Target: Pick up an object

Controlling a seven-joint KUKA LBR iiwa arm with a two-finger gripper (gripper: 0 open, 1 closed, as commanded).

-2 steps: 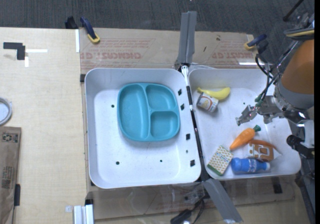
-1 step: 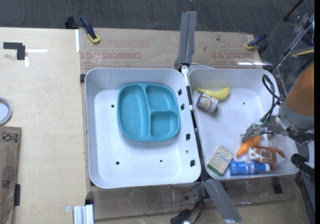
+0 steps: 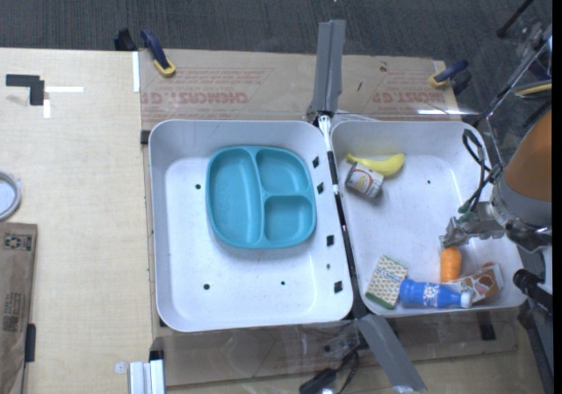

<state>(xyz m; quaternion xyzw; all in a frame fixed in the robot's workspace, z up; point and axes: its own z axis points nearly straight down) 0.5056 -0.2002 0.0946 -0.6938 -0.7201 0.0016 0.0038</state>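
where the arm reaches in from the right: over the right bin's right half
arm [image 3: 531, 168]: grey with an orange band, low over the bin's right side
jaws [image 3: 458, 232]: just above the carrot; opening cannot be told; nothing seen held between them
carrot [image 3: 450, 262]: small, orange, upright in the right bin, directly below the jaws, touching or just short of them, hard to say which
blue bottle [image 3: 432, 295]: lying on its side along the near wall, just below the carrot
brown packet [image 3: 485, 285]: at the bottle's right end, touching it
patterned box [image 3: 386, 282]: green and white, tilted, at the bottle's left end
banana [image 3: 378, 163]: yellow, at the far left of the right bin
can [image 3: 363, 181]: on its side, just beside the banana
right bin [image 3: 421, 139]: white, shallow, holding all the small things
left bin [image 3: 176, 234]: white, holding a blue divided plate [image 3: 261, 197] near its middle
desk [image 3: 70, 208]: pale wood, clamps at the far edge
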